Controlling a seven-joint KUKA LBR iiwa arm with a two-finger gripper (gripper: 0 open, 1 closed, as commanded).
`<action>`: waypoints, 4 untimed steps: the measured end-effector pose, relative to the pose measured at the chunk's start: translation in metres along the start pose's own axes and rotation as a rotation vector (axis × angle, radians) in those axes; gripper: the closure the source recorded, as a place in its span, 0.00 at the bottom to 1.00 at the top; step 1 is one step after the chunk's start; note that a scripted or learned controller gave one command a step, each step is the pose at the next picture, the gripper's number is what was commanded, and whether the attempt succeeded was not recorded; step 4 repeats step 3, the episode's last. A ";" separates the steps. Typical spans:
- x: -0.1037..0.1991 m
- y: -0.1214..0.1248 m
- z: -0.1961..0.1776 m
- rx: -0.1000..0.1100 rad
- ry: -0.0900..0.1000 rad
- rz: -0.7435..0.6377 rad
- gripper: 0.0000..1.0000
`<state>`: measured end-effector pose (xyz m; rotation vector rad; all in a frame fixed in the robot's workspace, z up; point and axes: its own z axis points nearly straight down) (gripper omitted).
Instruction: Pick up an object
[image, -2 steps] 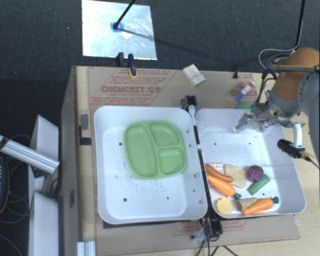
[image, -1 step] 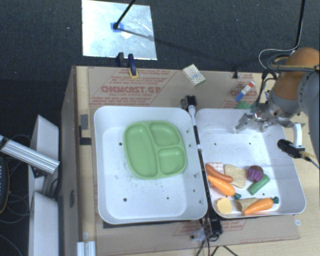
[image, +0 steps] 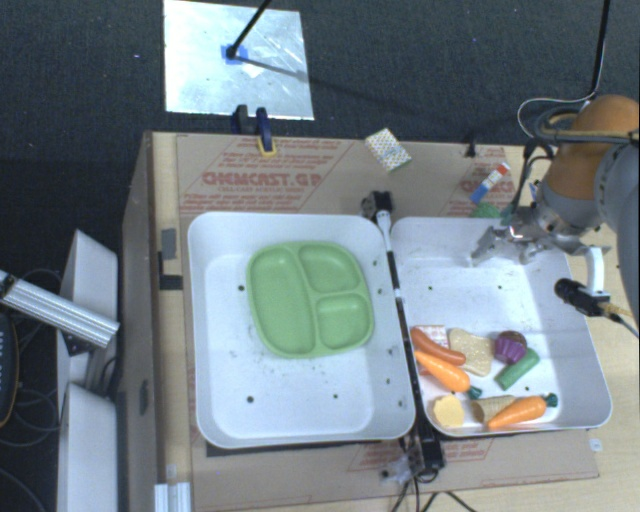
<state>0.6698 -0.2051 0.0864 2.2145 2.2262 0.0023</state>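
You had the grey arm with its orange band (image: 600, 150) reaching in from the right, its gripper (image: 497, 243) hanging over the far edge of the right-hand shallow white bin (image: 500, 300). The metal fingers (image: 484, 247) pointed left and looked spread apart, with nothing between them — though at this size you could not be fully sure of the gap.

The things to pick lay heaped in that bin's near part, well apart from the gripper: two orange plastic carrots (image: 440, 362) at the left, a pale slice of toy bread (image: 472, 350) beside them, a purple toy vegetable (image: 510, 347) touching a green cylinder (image: 517, 370), a yellow wedge (image: 449, 411), and a third carrot with a green tip (image: 520, 409) nearest the front wall.

In the left-hand white bin (image: 225, 400) you had a light green plate with three compartments (image: 310, 298), lying flat. Both bins sat side by side on the cardboard-covered worktop (image: 260, 175).
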 end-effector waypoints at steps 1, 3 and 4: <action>0.000 0.000 0.000 0.000 0.000 0.000 0.00; 0.000 0.000 0.000 0.000 0.000 0.000 0.00; 0.000 0.000 0.000 0.000 0.000 0.000 0.00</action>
